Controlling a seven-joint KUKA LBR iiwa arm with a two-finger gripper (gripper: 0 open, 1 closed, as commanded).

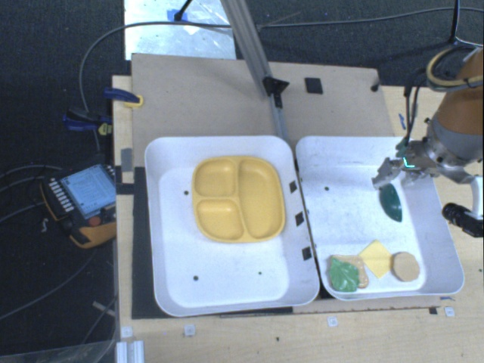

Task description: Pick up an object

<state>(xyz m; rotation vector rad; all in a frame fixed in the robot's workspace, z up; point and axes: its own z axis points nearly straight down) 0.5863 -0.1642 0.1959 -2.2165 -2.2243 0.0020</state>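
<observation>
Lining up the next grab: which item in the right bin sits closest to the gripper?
The dark green piece, just below the gripper; the other three cluster at the bin's bottom edge.

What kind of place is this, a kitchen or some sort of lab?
Most likely a robotics lab or test bench, not a kitchen. A robot arm reaches over two white bins holding a yellow divided plate and toy food, with loose cables and a handheld controller beside the bench.

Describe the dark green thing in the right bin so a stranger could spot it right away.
Start at the right bin, then the gripper on its far right. The dark green leaf-shaped piece lies just below it, alone, well above the yellow slice, tan disc and bright green lump.
</observation>
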